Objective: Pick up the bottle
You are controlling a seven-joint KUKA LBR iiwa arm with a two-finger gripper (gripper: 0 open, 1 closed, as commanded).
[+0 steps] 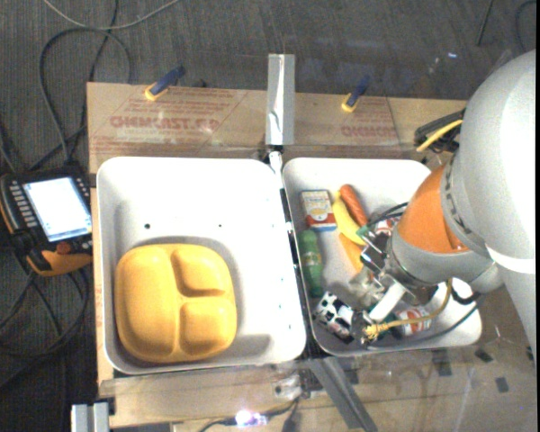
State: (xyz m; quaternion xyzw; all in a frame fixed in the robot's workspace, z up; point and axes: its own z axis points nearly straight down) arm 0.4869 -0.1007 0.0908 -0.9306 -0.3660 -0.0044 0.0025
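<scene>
The bottle (310,261) is small and green. It lies lengthwise against the left wall of the right bin (292,187), just below a small white and orange box (317,210). My gripper (367,286) hangs low over the middle of that bin, to the right of the bottle and a little nearer the front. It is apart from the bottle. The grey wrist with its orange band (429,223) hides the bin floor behind it.
An orange carrot-like piece (352,202) and a yellow piece (346,234) lie right of the box. A black-and-white spotted toy (332,312) sits at the front, and a red-and-white item (416,322) lies further right. The left bin (108,196) holds a yellow divided plate (175,301).
</scene>
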